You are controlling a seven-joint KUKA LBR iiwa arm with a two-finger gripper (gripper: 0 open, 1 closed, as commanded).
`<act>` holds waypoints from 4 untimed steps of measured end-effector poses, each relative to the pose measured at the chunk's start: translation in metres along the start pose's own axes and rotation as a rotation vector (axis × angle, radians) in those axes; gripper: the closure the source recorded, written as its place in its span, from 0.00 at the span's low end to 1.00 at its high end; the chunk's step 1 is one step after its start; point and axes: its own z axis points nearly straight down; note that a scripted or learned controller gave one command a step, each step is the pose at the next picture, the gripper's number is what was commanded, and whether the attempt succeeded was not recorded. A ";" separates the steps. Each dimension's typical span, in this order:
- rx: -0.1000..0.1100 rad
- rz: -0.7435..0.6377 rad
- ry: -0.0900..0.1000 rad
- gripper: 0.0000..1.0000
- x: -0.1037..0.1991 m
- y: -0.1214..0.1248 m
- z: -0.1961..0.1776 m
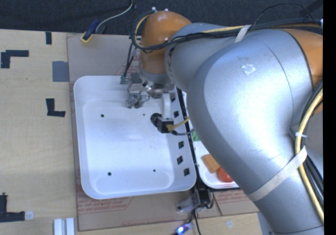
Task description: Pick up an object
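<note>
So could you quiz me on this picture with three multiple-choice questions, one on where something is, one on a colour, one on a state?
1. The gripper hangs over:
A. the left bin's far end
B. the bench
C. the right bin

2. The small round thing in the right bin is:
A. blue
B. red
C. white

3. The yellow-ended cable lies:
A. coiled in a bin
B. on the bench beyond the bins
C. over the arm

Answers: 1 A, white bin floor lies beneath it. 2 B, it is red beside an orange piece. 3 B, it rests past the left bin.

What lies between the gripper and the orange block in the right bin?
In the camera view, between the gripper and the orange block lie bare left bin floor and the black-marked divider.
</note>
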 end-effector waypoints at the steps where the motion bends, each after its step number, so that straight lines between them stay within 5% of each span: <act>1: -0.017 -0.005 0.007 1.00 0.084 0.003 -0.124; 2: -0.001 0.000 0.000 1.00 0.108 -0.068 -0.108; 3: -0.008 0.001 0.004 1.00 0.095 -0.140 -0.213; 4: -0.004 0.005 -0.003 1.00 0.100 -0.055 -0.160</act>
